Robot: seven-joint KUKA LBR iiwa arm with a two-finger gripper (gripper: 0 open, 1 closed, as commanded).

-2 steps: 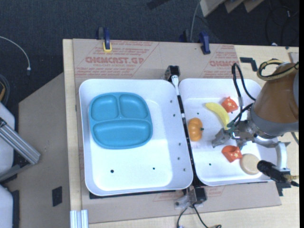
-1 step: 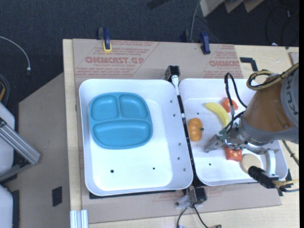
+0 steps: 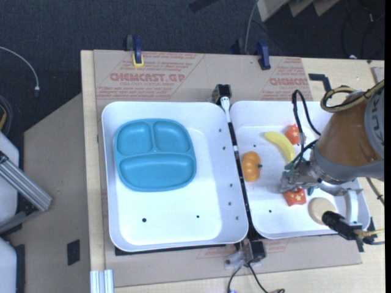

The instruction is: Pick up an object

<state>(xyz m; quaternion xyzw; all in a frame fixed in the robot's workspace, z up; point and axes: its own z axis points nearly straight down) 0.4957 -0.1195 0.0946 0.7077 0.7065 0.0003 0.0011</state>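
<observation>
Bench: a brown board printed with red lettering, two blue clamps on its far edge at roughly 11 and 1 o'clock.
Left bin: a shallow white plastic bin with rounded corners, filling the 9 o'clock half of the bench.
Right bin: a matching shallow white bin touching the left one along the centre seam, on the 3 o'clock half.
Arm: the grey arm with its orange band reaches in from 3 o'clock and hangs over the right bin, black cables looping over it.
Plate: a sky-blue plastic divided plate with three compartments, lying flat in the left bin toward 10 o'clock.
Banana: a yellow curved toy banana in the right bin, at 12 o'clock from the gripper.
Disc: a cream round flat piece at the bin's 5 o'clock corner.
Orange: a small orange round fruit near the seam, at 9 o'clock from the gripper.
Red blocks: one red block with white spots just below the gripper; another red piece beside the banana's far end.
Gripper: the two-finger gripper sits low between banana and spotted red block; cannot tell how its end stands, and no object shows in its grasp.
</observation>
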